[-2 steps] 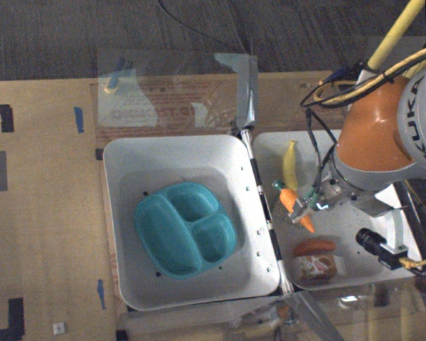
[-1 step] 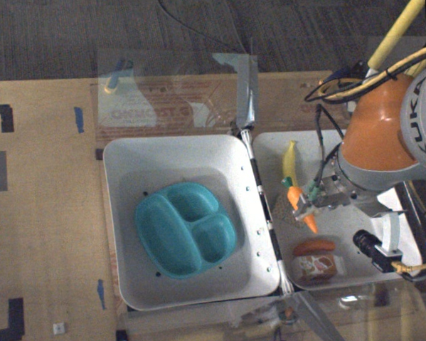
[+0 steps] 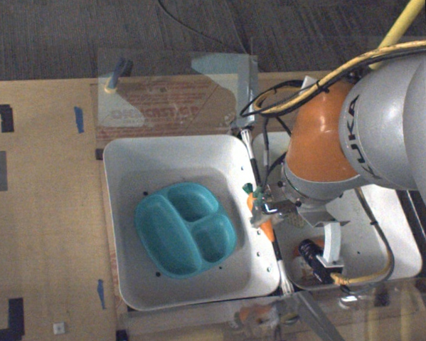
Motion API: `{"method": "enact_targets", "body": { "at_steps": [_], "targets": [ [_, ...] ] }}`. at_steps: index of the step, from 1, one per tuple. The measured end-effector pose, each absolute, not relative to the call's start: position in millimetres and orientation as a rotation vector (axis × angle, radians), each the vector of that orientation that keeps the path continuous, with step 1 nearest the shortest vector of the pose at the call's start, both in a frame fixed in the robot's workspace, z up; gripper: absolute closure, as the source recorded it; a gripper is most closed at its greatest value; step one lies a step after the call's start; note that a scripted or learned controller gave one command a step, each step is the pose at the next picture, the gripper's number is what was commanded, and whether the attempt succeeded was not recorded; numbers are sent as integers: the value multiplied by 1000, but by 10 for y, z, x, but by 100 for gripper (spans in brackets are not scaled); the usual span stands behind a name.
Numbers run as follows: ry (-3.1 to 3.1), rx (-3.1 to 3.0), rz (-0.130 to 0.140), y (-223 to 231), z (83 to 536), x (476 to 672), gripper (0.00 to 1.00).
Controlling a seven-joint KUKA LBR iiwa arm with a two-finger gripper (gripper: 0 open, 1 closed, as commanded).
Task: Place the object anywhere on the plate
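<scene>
While the tool (image 3: 261,212) (grip unclear) hovers, an orange object (image 3: 267,231) lies just below.

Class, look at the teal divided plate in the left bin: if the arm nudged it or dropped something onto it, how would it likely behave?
The teal plate lies flat and wide in the left bin, so it probably would not tip or roll. Its moulded, three-compartment shape suggests stiff, fairly light plastic. On the bin's smooth white floor it might slide when pushed.
</scene>
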State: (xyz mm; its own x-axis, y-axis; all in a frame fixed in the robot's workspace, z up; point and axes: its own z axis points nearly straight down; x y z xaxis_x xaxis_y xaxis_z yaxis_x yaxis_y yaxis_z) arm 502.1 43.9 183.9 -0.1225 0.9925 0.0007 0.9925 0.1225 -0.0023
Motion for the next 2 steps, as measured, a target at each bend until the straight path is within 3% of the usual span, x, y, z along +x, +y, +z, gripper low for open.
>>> {"method": "enact_targets", "body": {
  "at_steps": [1, 2],
  "targets": [
    [-2396, -2032, 0, 1207, 2009, 5147, 100],
    [-2397, -2032, 1, 1210, 2009, 5145, 0]
  ]
}}
